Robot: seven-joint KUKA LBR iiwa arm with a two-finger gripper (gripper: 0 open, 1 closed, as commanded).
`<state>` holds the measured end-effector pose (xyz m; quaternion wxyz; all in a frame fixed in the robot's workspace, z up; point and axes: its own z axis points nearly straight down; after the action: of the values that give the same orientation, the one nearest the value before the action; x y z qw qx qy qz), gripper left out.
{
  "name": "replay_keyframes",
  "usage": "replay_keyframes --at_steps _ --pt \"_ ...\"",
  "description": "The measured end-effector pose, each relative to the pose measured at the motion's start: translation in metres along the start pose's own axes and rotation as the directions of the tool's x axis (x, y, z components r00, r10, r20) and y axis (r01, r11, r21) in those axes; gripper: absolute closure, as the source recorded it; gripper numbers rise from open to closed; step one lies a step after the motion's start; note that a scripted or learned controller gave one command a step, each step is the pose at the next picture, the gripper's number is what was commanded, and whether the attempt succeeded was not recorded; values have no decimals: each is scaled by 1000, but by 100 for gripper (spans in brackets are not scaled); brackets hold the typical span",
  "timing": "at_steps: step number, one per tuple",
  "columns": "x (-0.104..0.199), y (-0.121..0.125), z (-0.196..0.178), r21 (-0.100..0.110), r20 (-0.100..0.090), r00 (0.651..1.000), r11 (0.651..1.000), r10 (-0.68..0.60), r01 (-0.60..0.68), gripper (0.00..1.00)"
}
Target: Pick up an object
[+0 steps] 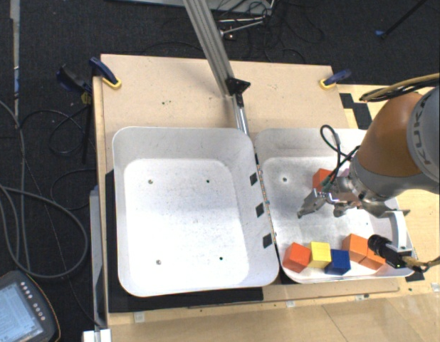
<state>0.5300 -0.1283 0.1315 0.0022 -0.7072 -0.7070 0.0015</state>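
You're looking at a worktop (170,91) of pale, matt board, like unfinished fibreboard or wood. The two bins, the left bin (181,209) and the right bin (291,166), look like smooth white plastic, dulled by fine dark speckling. The blocks, among them the yellow block (320,252) and the blue block (339,261), have flat, evenly coloured, low-sheen faces. Your arm's orange band (392,137) is smooth and faintly glossy. The slanted pole (209,38) above reads as brushed metal, and the floor (42,191) looks like rough dark carpet.
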Motion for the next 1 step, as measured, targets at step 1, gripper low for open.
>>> replay_keyframes --at_steps 1 --pt "0 0 38 -3 1 1000 1000 1 -1 0"
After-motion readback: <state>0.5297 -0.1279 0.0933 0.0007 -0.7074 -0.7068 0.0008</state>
